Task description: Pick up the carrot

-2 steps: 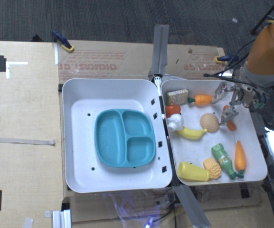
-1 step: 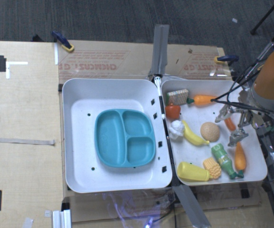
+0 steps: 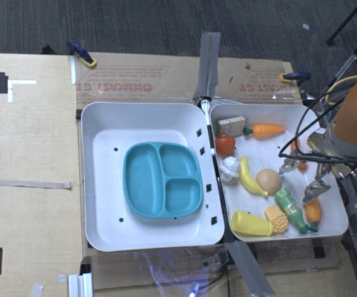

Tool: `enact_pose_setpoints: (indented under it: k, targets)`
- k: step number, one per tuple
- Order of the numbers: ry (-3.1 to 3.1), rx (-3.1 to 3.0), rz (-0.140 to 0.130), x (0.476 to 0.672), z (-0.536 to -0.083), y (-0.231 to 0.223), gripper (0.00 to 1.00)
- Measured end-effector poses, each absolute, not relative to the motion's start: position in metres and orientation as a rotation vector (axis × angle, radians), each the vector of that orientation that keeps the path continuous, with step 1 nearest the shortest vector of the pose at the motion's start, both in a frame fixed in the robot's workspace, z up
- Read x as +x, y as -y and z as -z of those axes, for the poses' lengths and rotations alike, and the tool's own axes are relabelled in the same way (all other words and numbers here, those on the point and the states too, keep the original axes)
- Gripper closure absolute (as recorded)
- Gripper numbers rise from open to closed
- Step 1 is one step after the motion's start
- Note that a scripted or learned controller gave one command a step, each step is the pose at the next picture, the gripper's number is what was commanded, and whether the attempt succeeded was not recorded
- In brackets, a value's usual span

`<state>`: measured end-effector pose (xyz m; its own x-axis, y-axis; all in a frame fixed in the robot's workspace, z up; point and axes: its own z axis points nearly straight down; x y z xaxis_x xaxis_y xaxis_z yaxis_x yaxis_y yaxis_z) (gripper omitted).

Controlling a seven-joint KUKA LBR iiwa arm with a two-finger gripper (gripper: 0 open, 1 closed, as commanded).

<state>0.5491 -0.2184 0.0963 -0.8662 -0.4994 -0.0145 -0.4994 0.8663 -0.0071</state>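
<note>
Near edge of the right white bin (image 3: 336, 231), 6 o'clock: yellow plastic squash (image 3: 250, 224), beside it a corn cob (image 3: 276, 218), then a green bottle (image 3: 291, 210) and a small orange piece (image 3: 313, 211) at 4 o'clock.

My two-finger gripper (image 3: 302, 177) sits over the bin's 3 o'clock side, fingers spread and released, nothing between them.

Mid-bin: tan round ball (image 3: 268, 180), yellow banana (image 3: 250, 177), white crumpled lump (image 3: 229, 169), red tomato-like piece (image 3: 225, 145).

Far side, 12 o'clock: the orange tapered plastic carrot (image 3: 267, 130) with green stub, lying flat, long axis roughly 9-to-3, just beside a striped block (image 3: 231, 125) at its stub end. Well apart from the gripper.

I judge it a light, rigid, hollow toy with a smooth, slick skin; the taper will squirt out of a tip pinch. I'd close across the thick mid-body, fingers crosswise to the axis, clear of the block.

Left white bin (image 3: 94, 184) holds a teal divided plate (image 3: 163, 179).
</note>
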Motion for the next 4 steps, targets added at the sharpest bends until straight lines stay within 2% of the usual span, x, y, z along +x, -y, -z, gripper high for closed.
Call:
enact_pose_setpoints:
  k: [1, 2, 3, 4]
  targets:
    - [-3.016, -0.810, 0.010, 0.551, -0.107, 0.218, 1.00]
    - [-3.009, -0.809, 0.014, 0.554, -0.117, 0.218, 1.00]
    - [-3.056, -0.696, 0.002, 0.553, -0.166, 0.160, 1.00]
    - [-3.009, -0.885, 0.001, 0.574, -0.093, 0.216, 1.00]
